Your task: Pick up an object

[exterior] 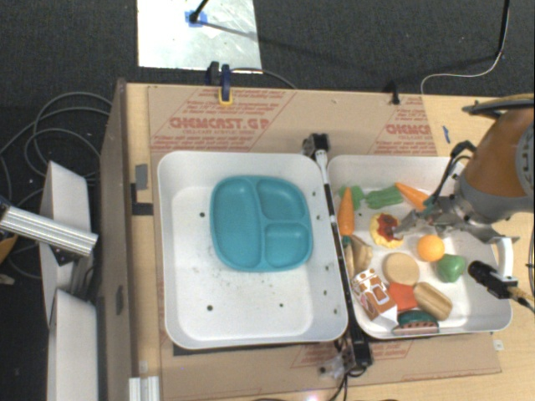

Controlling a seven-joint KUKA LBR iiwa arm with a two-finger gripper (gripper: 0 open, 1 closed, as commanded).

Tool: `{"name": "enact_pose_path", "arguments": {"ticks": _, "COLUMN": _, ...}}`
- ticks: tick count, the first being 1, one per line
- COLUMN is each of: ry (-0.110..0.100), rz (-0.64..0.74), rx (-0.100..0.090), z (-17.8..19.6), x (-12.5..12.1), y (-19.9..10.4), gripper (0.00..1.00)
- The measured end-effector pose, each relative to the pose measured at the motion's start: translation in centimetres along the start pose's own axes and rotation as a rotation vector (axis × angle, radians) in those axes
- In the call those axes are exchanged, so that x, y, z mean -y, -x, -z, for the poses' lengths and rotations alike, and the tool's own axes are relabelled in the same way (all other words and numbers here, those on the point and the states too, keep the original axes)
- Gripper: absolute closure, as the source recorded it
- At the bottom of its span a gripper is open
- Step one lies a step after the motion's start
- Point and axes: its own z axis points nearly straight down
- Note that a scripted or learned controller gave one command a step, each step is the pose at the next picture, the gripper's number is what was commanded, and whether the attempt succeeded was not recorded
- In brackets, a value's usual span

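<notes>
- The gripper [415, 220] hangs low over the middle of the right bin [499, 316], its tips beside the small pizza slice [386, 229]; whether the claw is open or closed, I cannot tell.
- An orange ball [430, 248] lies just beside it.
- A teal divided plate [260, 223] sits mid left bin [185, 307].

The cardboard sheet [251, 115] lying under the two white bins carries red printing. Above the left bin [180, 224] the word "CHEMCAST" can be read, followed by letters that look like "GP", with a red diamond pattern around them. Above the right bin [493, 312] the same red print shows again, partly cut off, reading roughly "CHEMC". The small carton [374, 294] in the right bin bears markings too small to read
</notes>
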Motion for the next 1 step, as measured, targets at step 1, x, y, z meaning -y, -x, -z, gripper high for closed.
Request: {"name": "enact_pose_path", "arguments": {"ticks": 1, "ry": -0.003, "rz": 0.009, "rx": 0.008, "z": 0.07, "x": -5.79, "y": 0.54, "gripper": 0.00}}
